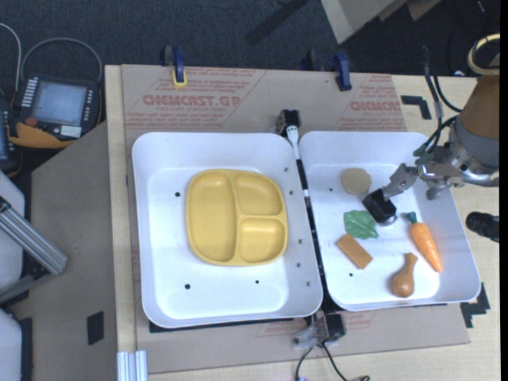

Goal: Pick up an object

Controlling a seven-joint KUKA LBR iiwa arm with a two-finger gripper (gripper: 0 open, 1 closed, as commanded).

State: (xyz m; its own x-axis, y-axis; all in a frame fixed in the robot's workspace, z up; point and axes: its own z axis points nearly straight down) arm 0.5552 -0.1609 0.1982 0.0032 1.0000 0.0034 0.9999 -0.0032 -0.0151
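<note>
Now we're watching the gripper (435, 175) hanging over the right bin (454, 286), and we're not managing to tell if it's open or closed. The carrot (426, 244) is lying nearest it; the green leaf (361, 224) and tan disc (356, 181) are sitting farther away.

**A brown bench with two white bins**

The bench (238, 94) is flat and brown, with red letters printed along its far side. Two blue clamps (178, 62) (342, 68) grip its far edge. Two shallow white bins sit on it side by side. The left bin (159, 213) and the right bin (357, 288) almost meet in the middle.
</note>
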